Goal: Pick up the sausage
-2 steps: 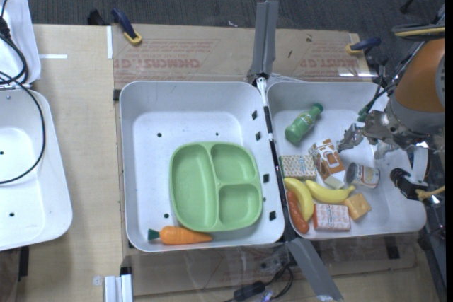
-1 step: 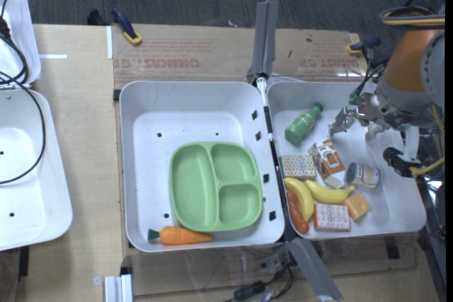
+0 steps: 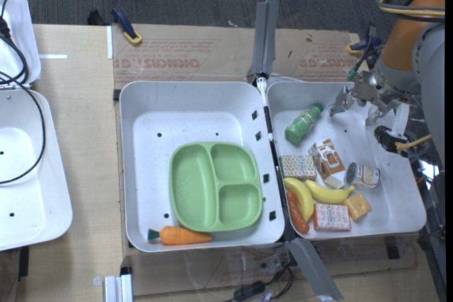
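We see the sausage [image 3: 298, 213] as a short, glossy, orange-red link with rounded ends, lying along the left wall of the right bin [image 3: 396, 223], near that bin's front left corner. A banana [image 3: 303, 196] lies just beside it, overlapping its upper right side, so that part of the sausage is hidden. A pink-and-white packet [image 3: 331, 217] sits just to its right, close to the bin's front edge.

The gripper [image 3: 361, 97] hangs over the back part of the right bin, near its right rear corner, well apart from the sausage. We cannot tell from this slanted view how its jaws stand, and we see nothing between them. The grey arm [image 3: 417, 46] with its orange band comes in over the bin's right edge.

Elsewhere in the right bin we see a green bottle [image 3: 303, 122] lying tilted toward the back left, a small printed box [image 3: 326, 158] near the middle, a flat patterned packet [image 3: 298, 165] against the left wall, a small can [image 3: 363, 175] on its side, and an orange block [image 3: 358, 205] near the front.

The left bin [image 3: 134, 173] holds a green divided plate [image 3: 215, 186] in its middle and a carrot [image 3: 180, 235] along its front edge. Both bins rest on the worktop [image 3: 78, 74].
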Controlling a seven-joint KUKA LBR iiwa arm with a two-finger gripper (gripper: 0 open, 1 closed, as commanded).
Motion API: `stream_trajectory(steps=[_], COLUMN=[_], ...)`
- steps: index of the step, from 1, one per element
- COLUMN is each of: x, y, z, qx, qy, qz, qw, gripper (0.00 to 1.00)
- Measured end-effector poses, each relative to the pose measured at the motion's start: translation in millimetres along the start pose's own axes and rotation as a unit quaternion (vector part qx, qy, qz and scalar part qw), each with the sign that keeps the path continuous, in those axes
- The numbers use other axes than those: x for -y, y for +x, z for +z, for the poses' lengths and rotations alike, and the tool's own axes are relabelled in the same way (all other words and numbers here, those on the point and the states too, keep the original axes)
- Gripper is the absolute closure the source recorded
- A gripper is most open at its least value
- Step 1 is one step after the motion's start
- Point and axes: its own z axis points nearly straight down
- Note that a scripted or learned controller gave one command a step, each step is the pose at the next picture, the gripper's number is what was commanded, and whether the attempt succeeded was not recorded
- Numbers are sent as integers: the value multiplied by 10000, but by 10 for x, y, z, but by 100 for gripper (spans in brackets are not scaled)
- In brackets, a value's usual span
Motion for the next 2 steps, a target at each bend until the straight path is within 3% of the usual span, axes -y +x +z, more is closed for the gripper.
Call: stream_trajectory(steps=[1, 2], x=[91, 777], y=[235, -73], z=[-484, 14], qx=[1, -9], qy=[-8, 10], qz=[-1323, -1821], qw=[9912, 9833], gripper=[0, 0])
